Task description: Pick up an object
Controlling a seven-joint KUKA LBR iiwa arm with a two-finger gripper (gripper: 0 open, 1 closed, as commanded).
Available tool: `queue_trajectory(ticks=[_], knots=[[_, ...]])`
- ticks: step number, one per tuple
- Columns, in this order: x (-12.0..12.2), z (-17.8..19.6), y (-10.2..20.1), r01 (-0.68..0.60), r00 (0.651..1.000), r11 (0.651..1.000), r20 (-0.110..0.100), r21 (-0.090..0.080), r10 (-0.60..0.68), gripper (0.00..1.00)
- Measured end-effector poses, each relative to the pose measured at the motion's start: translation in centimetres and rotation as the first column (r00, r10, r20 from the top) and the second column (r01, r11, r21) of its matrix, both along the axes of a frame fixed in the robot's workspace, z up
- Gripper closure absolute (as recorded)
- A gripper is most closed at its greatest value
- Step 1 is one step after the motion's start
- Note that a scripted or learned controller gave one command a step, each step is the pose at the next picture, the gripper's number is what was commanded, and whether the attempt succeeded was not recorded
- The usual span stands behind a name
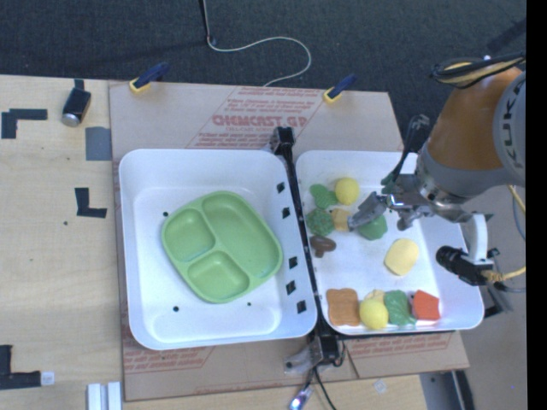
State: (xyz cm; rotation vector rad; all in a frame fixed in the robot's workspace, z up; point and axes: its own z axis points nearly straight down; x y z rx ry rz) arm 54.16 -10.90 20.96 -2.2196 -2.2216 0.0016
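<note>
gripper (373,214) over right bin (444,319), green tray (222,246) left

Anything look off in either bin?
Nothing stands out. The green tray lies flat but turned at an angle in the left bin. The toy food sits loose in the right bin, none spilled outside.

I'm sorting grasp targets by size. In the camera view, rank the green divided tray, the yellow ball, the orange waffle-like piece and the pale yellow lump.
1. green divided tray
2. pale yellow lump and orange waffle-like piece, too alike to rank
3. yellow ball
</note>
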Motion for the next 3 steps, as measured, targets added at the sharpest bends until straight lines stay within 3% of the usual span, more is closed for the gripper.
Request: queue_trajectory(ticks=[1, 2, 3], knots=[[0.0, 1.0, 0.1, -0.001, 1.000, 1.000, -0.001, 0.001, 0.001, 1.00], [-0.4, 9.0, 8.2, -0.009, 1.000, 1.000, 0.008, 0.002, 0.009, 1.00], [-4.4, 15.3, 14.4, -0.009, 1.000, 1.000, 0.006, 0.003, 0.009, 1.00]])
